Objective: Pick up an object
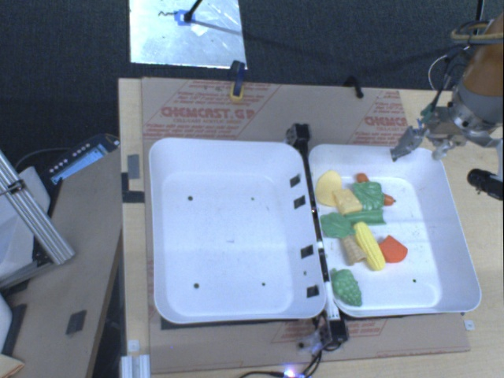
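My gripper (421,146) hangs above the far edge of the right bin (441,235), its two grey fingers spread apart with nothing between them. The right bin holds several toy foods in its left half: a yellow piece (328,183), a tan wedge (346,201), a green leafy piece (368,192), a small orange-red piece (361,178), a corn cob (368,245), a red-orange piece (393,250), a tan roll (353,250) and a green broccoli (346,287) near the front corner. All lie below and to the left of the gripper.
The left bin (228,231) sits beside the right one, joined by a black clipped divider (311,211). A cardboard sheet (213,109) lies under both bins. A shiny metal plate (185,22) lies at the back, and a silver rail (31,219) at the far left.
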You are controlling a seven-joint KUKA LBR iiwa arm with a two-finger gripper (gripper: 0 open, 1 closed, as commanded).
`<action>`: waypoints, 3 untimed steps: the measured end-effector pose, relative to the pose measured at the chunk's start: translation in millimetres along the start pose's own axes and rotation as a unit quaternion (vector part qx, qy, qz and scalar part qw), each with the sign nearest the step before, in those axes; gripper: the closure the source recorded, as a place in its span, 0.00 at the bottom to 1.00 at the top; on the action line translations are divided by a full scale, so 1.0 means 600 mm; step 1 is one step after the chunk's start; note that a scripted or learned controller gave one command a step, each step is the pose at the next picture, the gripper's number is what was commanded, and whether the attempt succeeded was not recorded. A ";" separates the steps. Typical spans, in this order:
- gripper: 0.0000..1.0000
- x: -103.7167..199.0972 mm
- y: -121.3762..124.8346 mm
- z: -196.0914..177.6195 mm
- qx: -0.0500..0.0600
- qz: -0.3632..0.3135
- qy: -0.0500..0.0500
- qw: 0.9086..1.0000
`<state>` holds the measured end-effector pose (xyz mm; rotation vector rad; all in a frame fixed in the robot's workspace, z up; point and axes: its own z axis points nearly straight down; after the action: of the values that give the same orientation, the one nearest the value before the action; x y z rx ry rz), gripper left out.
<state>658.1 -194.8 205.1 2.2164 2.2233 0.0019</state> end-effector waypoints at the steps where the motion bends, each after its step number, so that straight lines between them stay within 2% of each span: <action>1: 0.00 0.053 0.014 0.214 0.005 -0.002 0.002 1.000; 2: 1.00 0.048 0.020 0.180 -0.002 -0.002 -0.001 1.000; 3: 1.00 0.048 0.018 0.200 0.000 -0.001 0.000 1.000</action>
<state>669.2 -166.0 85.1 2.2135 2.2255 0.0011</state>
